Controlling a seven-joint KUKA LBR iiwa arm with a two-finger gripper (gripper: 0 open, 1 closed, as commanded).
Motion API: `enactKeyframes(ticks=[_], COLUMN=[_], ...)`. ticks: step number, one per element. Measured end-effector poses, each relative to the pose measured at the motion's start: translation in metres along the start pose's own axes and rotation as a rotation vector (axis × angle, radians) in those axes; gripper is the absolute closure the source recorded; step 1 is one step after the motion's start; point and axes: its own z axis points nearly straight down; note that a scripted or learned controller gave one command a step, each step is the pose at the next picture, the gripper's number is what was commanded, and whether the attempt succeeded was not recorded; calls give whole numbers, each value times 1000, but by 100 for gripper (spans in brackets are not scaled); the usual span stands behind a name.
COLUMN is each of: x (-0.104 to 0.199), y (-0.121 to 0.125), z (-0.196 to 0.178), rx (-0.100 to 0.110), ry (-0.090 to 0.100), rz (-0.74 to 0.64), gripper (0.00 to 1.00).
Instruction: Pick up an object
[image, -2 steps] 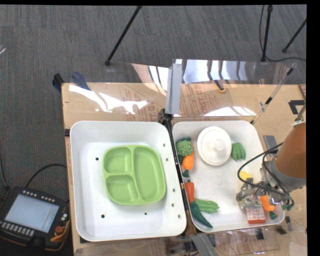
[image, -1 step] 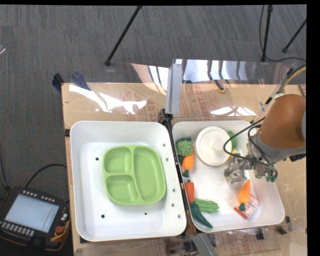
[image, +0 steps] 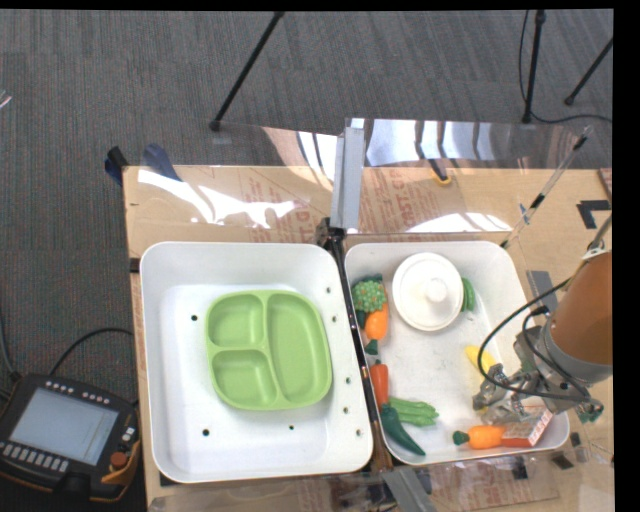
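A small orange carrot (image: 484, 436) lies in the front right corner of the right bin (image: 505, 262), touching a red and white packet (image: 532, 430). The gripper (image: 508, 392) hangs just above them; whether its fingers are open or closed cannot be told. Crowding is the risk: closing here could catch the packet or bin wall, nudging the carrot aside. The left bin (image: 160, 300) holds 1 green divided plate (image: 268, 349).

- Grey arm with orange band (image: 600, 315): cut off by the right edge, upper links out of frame.
- Metal two-finger gripper (image: 497, 392): too tangled with cables to tell finger spacing.
- Small yellow toy piece (image: 474, 355): partly hidden behind the gripper, shape unclear.
- Dark handheld control tablet (image: 62, 430): clipped by the left edge.
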Motion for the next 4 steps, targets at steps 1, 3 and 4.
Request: enactKeyframes(ticks=[1,3,4], x=[-45,-144,-177], y=[5,-5,24], z=[1,-89,-130], rx=[-3,3,0], ry=[1,-8,-3], rz=[70,213,371], gripper=[100,100,100])
